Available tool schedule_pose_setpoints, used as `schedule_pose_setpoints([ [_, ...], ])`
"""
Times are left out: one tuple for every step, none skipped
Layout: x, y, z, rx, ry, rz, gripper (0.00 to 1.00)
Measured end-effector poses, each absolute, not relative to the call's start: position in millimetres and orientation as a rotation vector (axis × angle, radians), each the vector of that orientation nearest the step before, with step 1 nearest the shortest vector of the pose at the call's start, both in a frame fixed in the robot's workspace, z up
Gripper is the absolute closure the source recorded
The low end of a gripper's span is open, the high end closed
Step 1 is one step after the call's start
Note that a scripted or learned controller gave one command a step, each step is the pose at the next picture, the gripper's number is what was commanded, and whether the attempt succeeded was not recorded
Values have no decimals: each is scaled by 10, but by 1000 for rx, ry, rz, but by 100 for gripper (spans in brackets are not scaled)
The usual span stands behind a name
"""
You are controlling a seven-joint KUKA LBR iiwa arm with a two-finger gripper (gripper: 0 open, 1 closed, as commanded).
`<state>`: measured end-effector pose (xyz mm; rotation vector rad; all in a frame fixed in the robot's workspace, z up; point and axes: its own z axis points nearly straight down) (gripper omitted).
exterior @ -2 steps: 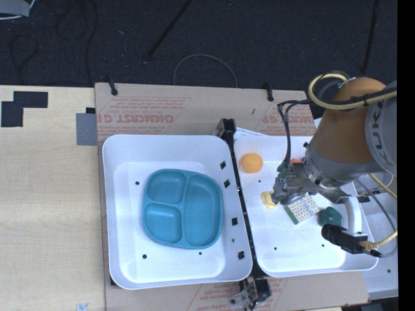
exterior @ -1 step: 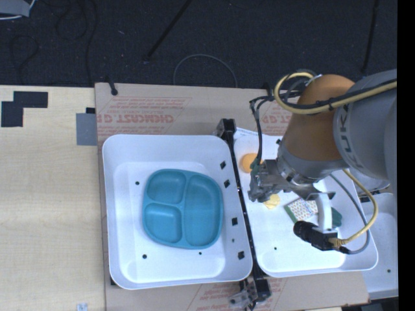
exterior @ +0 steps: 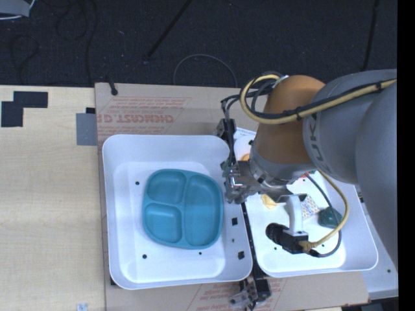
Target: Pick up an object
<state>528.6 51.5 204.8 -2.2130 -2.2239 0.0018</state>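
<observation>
We note arm [exterior: 337, 128] reaching over right bin [exterior: 363, 264]. The gripper [exterior: 232, 185] sits low at wall between bins, against right edge of left bin [exterior: 123, 251]. We cannot tell how wide gripper stands, nor whether it has hold of anything — wrist covers it. In left bin: blue divided plate [exterior: 183, 208], flat, central, just beside gripper. In right bin: small yellow piece [exterior: 269, 201], patterned white item [exterior: 310, 206], dark green lump [exterior: 329, 218] — all close under arm.
</observation>
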Motion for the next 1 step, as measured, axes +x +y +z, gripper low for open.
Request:
schedule_pose_setpoints([
  [5375, 1033, 1998, -2214, -2224, 3, 100],
])
